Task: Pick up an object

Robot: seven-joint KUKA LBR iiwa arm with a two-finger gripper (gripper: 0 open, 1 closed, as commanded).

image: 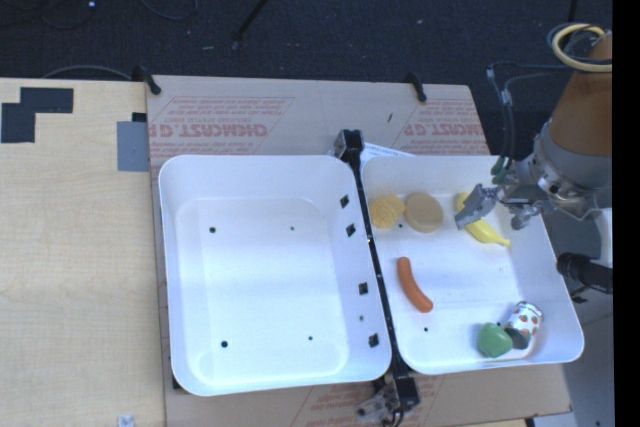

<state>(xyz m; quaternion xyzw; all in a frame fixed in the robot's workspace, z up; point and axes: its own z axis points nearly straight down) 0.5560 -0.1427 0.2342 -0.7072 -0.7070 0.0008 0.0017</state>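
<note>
the left bin (190, 215) sits at about nine o'clock from the centre of the bench, a shallow white tray with a few dark dots on its floor. a black divider strip (362, 245) runs between it and the right bin (560, 315). in the right bin, toward twelve o'clock, a yellow ridged piece (386, 210) lies touching a tan round disc (423, 212). below them, near the middle, an orange carrot-like stick (414, 284) lies slanted. at about two o'clock a yellow banana (486, 232) lies just beside the gripper (478, 207), whose fingers i cannot tell to be spread or closed. at five o'clock a green lump (493, 341) touches a white patterned object (524, 321). the grey arm (575, 150) enters at three o'clock.
</note>
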